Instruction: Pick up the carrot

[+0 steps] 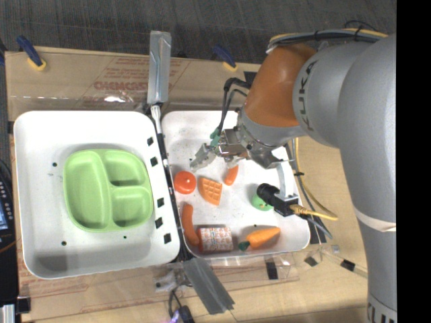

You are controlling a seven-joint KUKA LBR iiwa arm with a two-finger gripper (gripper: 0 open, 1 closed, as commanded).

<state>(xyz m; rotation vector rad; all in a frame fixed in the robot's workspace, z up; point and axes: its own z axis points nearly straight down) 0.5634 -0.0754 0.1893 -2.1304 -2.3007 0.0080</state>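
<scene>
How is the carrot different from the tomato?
The carrot is long and pointed; the tomato is round. The carrot has a green bit at one end; the tomato shows none. The carrot lies near the bin's front edge; the tomato sits by the wall between the bins. Both are orange-red and in the right bin.

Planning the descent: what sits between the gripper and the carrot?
In the camera view, the gripper hangs over the right bin's upper part; the carrot lies near its lower edge. Between them: a small orange piece and, off to one side, the waffle.
</scene>
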